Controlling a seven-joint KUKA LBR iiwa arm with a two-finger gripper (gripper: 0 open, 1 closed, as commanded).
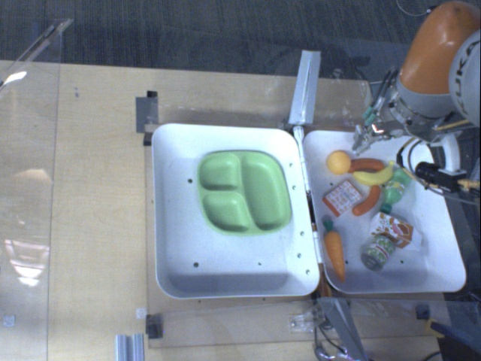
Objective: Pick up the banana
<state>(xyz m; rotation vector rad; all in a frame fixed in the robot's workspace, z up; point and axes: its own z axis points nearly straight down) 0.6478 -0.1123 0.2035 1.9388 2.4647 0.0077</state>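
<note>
While the claw [366, 132], grip unreadable, hovers at the rim, the banana [373, 176] lies crowded.

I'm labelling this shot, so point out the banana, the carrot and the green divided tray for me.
banana [373, 176]: camera view, middle of its yellow curve.
carrot [334, 255]: camera view, middle of its orange body.
green divided tray [264, 190]: camera view, floor of its large right compartment.

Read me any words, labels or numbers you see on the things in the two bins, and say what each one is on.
None can be read.
Small red and white printed card: print too blurred.
Can with red and white label: label too blurred.
Green bottle: nothing legible.
</note>
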